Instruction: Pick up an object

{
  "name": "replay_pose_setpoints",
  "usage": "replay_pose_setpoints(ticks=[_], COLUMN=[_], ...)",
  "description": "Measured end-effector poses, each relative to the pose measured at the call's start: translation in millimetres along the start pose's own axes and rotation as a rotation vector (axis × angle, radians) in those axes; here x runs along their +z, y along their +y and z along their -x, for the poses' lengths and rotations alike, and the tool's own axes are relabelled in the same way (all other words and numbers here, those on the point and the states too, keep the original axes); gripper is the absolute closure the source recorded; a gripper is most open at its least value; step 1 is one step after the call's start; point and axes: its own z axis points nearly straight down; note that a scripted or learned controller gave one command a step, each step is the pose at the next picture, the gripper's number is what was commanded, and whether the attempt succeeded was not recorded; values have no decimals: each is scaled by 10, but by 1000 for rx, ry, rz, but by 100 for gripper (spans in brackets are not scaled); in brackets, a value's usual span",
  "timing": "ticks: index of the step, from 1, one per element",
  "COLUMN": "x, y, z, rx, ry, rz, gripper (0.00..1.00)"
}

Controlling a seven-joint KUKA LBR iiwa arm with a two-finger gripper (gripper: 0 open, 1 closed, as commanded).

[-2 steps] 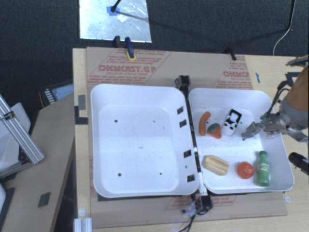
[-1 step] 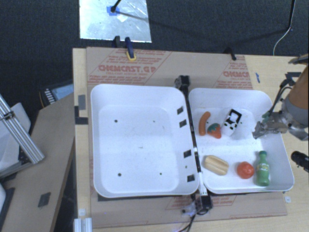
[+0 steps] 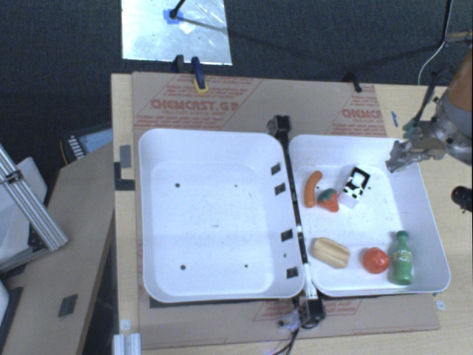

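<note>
The right bin (image 3: 414,198) holds several toy items: an orange carrot (image 3: 312,188), a red strawberry (image 3: 328,199), a black-and-white block (image 3: 356,184), a tan bread roll (image 3: 331,252), a red tomato (image 3: 375,260) and a green bottle (image 3: 401,257). My gripper (image 3: 399,156) hangs over the bin's far right rim, up and to the right of the black-and-white block, apart from every item. Nothing shows between its fingers.
The left bin (image 3: 214,213) lies beside the right one, with a black clip strip (image 3: 290,213) along the shared edge. A shiny metal sheet (image 3: 176,21) lies at the back. Cables (image 3: 436,58) run near the arm at the upper right.
</note>
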Motion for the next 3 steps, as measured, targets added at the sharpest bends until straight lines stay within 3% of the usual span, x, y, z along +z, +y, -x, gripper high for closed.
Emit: replay_pose_setpoints(ticks=[1,2,3], x=[-147,-155,-264], y=[873,-71,748], z=[-967,-100,-1068], rx=[-5,21,-3], ry=[4,-1,4], rz=[-5,-18,-7], gripper=[100,100,100])
